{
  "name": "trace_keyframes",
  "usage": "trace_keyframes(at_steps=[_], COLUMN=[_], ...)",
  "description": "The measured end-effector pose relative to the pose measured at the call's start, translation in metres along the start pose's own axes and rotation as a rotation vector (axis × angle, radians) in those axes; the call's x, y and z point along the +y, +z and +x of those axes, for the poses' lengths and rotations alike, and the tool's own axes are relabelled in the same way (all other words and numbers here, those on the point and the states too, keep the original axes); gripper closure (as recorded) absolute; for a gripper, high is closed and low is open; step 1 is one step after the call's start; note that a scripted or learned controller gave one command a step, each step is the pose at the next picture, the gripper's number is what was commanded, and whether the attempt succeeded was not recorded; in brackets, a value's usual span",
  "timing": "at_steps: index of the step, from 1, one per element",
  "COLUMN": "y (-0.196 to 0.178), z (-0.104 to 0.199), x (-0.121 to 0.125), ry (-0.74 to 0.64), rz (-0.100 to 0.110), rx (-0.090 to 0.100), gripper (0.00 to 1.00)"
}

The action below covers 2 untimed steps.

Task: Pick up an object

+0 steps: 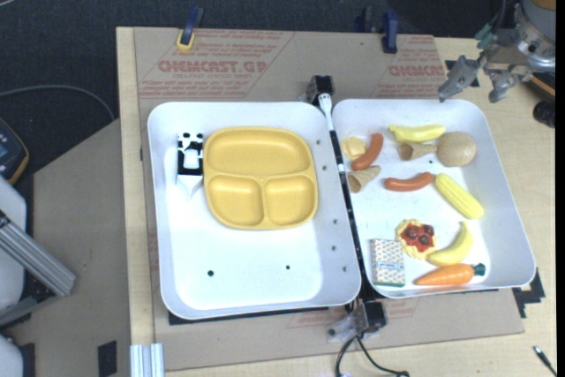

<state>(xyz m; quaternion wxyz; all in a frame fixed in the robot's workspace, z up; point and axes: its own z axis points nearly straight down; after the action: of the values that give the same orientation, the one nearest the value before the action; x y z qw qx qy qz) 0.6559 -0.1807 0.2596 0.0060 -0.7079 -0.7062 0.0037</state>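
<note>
The right bin (508, 190) holds toy food: two sausages (369, 150) (409, 183), a small banana (418, 133), a brown potato (455, 149), a corn cob (459, 195), a second banana (452, 248), a carrot (447, 275), a pizza piece (416, 236) and a cracker packet (387, 261). My gripper (478, 80) hangs above the bin's far right corner, off the bin's rim. Its two fingers are spread apart with nothing between them.
The left bin (177, 260) carries a yellow compartment plate (260, 176) and a small black-and-white item (189, 156). Clamps (187, 31) (388, 33) sit on the board's far edge. A cable connector (321, 89) lies between the bins.
</note>
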Motion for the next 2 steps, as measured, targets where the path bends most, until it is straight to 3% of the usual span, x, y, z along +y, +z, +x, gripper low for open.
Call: trace_keyframes(at_steps=[1,2], y=[-0.008,0.04], z=[0.0,-0.007], x=[0.002,0.007], ry=[-0.003,-0.002], rz=[-0.013,-0.008], rx=[-0.003,-0.002], gripper=[0.0,0.0])
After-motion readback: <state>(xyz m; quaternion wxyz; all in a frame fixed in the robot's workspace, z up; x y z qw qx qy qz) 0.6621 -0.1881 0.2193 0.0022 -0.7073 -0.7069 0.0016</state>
